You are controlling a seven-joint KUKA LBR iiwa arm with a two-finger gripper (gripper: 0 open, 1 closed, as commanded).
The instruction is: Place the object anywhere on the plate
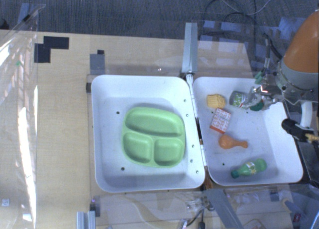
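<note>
Nothing sits on the green plate (152, 137) yet, so you have the whole task ahead of you. Every candidate object lies to the plate's right, in the neighbouring bin (286, 161): a yellow piece (216, 100), a red-and-white packet (221, 120), an orange drumstick-shaped toy (232, 143), a green bottle (248, 168) and a small green can (238, 98). The gripper (259, 97) hovers just beside that can, farthest from the plate. Whether it is clenched or released I cannot tell; glare and clutter blur it, and the frame edge cuts off the arm.
</note>
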